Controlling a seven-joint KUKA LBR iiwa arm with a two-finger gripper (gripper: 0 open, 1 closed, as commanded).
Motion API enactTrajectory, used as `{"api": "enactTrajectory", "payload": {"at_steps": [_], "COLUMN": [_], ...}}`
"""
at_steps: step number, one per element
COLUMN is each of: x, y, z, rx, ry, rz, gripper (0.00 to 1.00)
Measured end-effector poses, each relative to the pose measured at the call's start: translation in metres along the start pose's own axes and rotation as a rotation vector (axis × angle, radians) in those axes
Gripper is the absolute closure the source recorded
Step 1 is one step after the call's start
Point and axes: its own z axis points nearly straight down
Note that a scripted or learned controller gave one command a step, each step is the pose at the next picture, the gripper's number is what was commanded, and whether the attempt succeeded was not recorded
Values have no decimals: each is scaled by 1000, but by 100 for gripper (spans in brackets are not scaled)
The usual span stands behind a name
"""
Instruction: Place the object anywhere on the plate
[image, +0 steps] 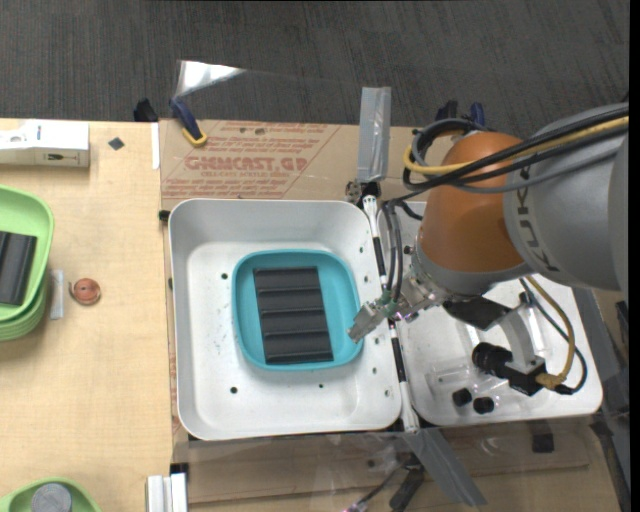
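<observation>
Ridged black object (292, 314) on teal plate (246, 300)

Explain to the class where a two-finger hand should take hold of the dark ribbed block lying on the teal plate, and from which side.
Come from straight above and close across the short width of the dark ribbed block, at mid-length. It lies flat on the teal plate, long sides near vertical in the camera view. The plate's raised rim would probably block a side approach, so its long edges look like the easiest faces to reach.
</observation>
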Motion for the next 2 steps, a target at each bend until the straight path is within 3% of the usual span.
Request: {"api": "enactTrajectory", "payload": {"at_steps": [1, 2], "x": [30, 3], "y": [80, 70], "z": [-133, -228], "rx": [-2, -2], "ry": [-2, -2], "rz": [16, 107], "gripper": [0, 0]}}
